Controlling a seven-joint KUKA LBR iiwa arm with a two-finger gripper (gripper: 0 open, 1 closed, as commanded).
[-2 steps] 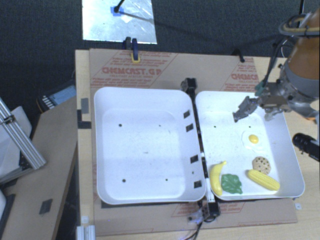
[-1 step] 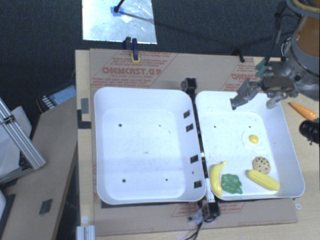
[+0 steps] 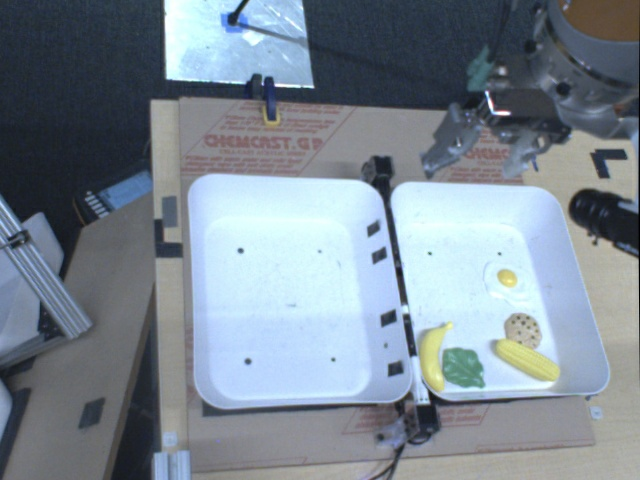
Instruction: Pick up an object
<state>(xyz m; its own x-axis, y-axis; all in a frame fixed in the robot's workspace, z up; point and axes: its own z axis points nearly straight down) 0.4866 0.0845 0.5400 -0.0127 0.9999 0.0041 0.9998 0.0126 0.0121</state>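
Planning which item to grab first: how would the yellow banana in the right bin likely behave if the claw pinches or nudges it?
The curved yellow plastic-looking banana seems a stiff toy, so probably light and unlikely to flop. Its glossy, rounded skin may slip between fingers. It lies against the right white bin's left wall, touching the green leafy piece, so a nudge would likely pivot it rather than roll it.

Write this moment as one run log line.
gripper: open, above right bin far rim, holding nothing | right bin: fried egg, cookie, corn, banana, green leaf
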